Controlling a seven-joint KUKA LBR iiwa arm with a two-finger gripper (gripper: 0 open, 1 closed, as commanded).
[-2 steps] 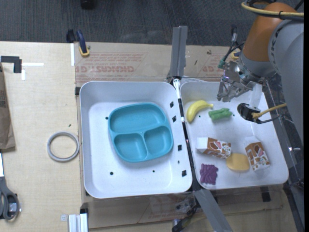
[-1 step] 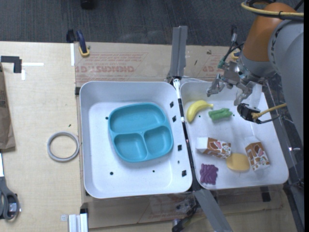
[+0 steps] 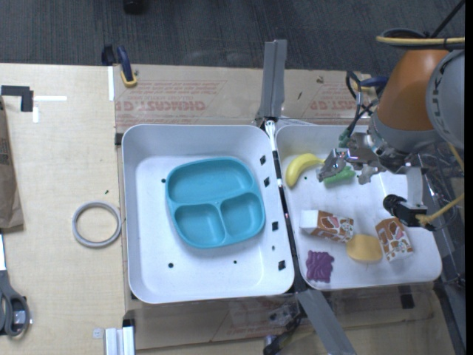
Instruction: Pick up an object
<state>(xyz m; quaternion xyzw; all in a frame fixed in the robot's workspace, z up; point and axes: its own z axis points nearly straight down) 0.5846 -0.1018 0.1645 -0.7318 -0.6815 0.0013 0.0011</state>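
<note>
two white bins [image 3: 140,198] sit on our bench; our gripper [image 3: 336,170] hangs low in the right one beside the banana [image 3: 299,167], pinching a small green object [image 3: 340,176] between its fingers. we judge the grasp made, the lift clear of the bin still left

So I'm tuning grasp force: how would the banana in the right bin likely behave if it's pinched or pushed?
The banana is curved and smooth-skinned, so it may pivot or slip out of a pinch rather than roll straight. It looks like a light toy piece, probably easy to lift. Lying close to the bin wall, a push would likely wedge it there.
</note>
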